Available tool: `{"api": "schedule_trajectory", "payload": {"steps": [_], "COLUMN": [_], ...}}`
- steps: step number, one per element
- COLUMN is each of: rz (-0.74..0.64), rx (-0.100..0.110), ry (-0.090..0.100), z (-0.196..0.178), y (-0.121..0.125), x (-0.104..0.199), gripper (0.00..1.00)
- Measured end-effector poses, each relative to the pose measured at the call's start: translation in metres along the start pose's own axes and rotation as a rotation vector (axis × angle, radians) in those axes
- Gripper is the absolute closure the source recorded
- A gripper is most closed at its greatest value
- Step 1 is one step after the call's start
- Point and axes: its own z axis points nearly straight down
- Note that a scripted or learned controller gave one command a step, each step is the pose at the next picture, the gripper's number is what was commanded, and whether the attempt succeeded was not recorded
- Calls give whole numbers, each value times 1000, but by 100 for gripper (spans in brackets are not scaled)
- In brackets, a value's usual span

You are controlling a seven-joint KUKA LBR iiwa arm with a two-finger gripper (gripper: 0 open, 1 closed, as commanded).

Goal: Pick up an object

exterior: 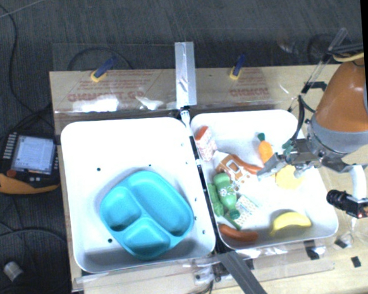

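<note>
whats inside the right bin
The right bin holds a banana, a carrot, a sausage and green toys. The gripper partly covers a yellow piece.

One fixed overhead camera, slanted down over both white bins (73,183), arm (343,108) from right.

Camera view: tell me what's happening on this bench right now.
A grey arm with an orange band reaches in from the right over the right bin, which holds toy food: a banana, a carrot, a hot dog, green vegetables and a yellow piece. Its pincer sits low between the carrot and the yellow piece, with nothing visibly gripped. The left bin holds a blue divided plate.
</note>
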Motion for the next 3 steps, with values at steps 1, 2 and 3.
{"api": "schedule_trajectory", "payload": {"steps": [1, 2, 3], "rz": [-51, -64, -415], "rx": [-1, -6, -3], "ry": [-1, 5, -2], "z": [15, 105, 79], "y": [46, 50, 73], "x": [-39, -60, -40], "gripper": [0, 0, 0]}}
